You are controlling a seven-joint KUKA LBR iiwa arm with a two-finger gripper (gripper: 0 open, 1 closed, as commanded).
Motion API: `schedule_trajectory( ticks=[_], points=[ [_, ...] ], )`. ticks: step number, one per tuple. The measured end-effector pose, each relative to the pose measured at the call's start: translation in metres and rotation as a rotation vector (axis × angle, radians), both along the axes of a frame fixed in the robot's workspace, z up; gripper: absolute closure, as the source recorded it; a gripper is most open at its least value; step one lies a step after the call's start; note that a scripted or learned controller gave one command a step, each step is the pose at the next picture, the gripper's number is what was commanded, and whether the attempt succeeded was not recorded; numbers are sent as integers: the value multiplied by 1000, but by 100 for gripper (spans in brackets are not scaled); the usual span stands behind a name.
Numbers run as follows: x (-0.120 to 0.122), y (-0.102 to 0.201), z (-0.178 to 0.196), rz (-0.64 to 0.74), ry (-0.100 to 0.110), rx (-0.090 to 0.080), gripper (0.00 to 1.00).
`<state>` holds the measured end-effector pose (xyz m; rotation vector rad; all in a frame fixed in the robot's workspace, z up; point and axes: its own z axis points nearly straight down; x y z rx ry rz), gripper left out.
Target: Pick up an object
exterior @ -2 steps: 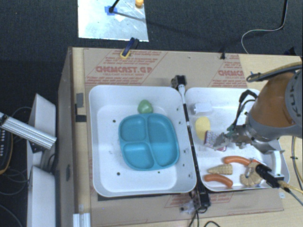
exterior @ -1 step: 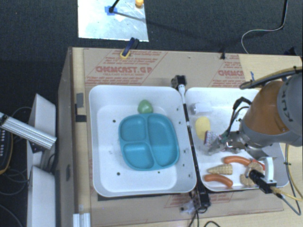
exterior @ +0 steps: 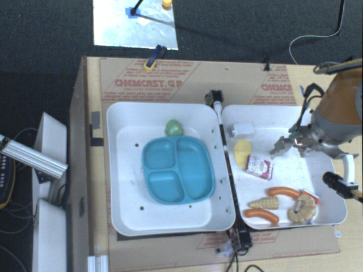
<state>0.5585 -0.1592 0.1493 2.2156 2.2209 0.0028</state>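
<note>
Arm (exterior: pixel 343 103) cut off at right edge; pink packet (exterior: pixel 258 166) print unreadable.

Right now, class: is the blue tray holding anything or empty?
Empty: the blue tray shows three bare compartments; the green object lies beside it.

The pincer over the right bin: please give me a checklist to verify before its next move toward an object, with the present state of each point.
1. Pincer is over the right bin: ok.
2. Nothing is held between its tips: ok, no object shows there.
3. A target is near: ok, the pink packet lies just below and left of the tips, with the yellow piece beside it.
4. Target stands free of neighbours: not ok, the packet touches or overlaps the yellow piece.
5. Pincer height above the bin floor: cannot tell from this slanted view.
6. Left bin items, the blue tray and green object, are out of the path: ok.
</note>
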Motion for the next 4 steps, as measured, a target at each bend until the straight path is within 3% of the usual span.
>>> schedule_trajectory(
  ticks=[1,2,3,4],
  points=[
    [-10,22,-54,-1,-5,0,0],
    [-44,62,-65,0,4,2,0],
    [25,42,-64,1,1,1,0],
    [70,56,-64,2,1,1,0]
  ],
)
